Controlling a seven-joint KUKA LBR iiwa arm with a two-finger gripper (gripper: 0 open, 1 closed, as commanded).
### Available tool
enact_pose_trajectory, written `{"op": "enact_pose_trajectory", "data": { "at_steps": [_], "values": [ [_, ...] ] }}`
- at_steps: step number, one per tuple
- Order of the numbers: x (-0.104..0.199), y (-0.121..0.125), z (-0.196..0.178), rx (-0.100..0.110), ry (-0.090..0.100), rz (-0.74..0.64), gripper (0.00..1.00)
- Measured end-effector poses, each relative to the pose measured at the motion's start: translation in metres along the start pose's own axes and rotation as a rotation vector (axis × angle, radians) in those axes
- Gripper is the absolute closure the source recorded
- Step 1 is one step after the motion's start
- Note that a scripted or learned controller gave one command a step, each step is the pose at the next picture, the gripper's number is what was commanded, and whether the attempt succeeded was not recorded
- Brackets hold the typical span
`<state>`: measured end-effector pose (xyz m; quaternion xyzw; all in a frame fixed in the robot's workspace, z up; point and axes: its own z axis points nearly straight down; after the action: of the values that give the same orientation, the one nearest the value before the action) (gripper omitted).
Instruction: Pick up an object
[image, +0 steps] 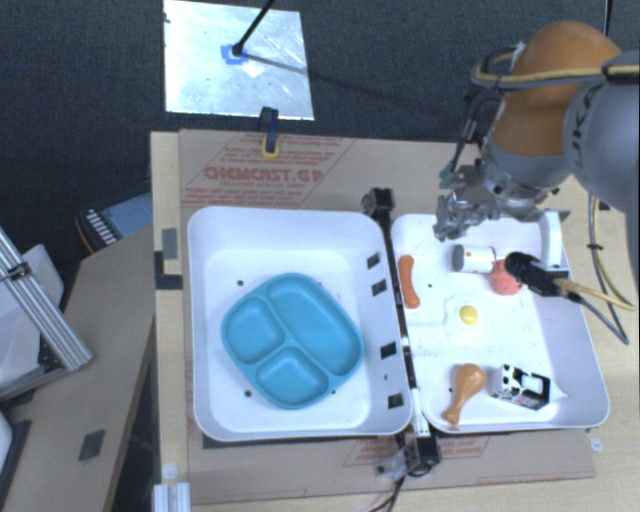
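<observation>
In the upper right of the frame, the gripper (456, 224), low over the upper part of the right bin (578, 400). Cannot tell from this slanted view whether open or closed; too dark and small at the tip. Shows no object carried.

Just below the gripper in the picture, a white cylinder (473, 259) with a grey cap, lying on its side, and just right of it a pink piece (505, 281). Probably the nearest candidates for the pick, but cannot say if either is touched. Further left, near the wall between the bins, an orange sausage (408, 281). In the middle of this bin, a toy fried egg (466, 315). Near the lower edge, a brown drumstick (462, 390) and beside it a black-and-white box (522, 387). In the left bin (215, 235), a blue divided plate (290, 338), well apart from the arm.

Judging by this, appears to be the approach step: placed above the things, nothing lifted yet. Left to do: choose one thing, go down, close on it, raise it clear of the bin.
</observation>
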<state>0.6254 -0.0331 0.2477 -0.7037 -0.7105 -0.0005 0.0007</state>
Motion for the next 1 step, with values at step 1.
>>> {"op": "enact_pose_trajectory", "data": {
  "at_steps": [1],
  "values": [
    [0.0420,-0.0060,0.0008,-0.001,-0.001,0.002,1.00]
  ]
}}
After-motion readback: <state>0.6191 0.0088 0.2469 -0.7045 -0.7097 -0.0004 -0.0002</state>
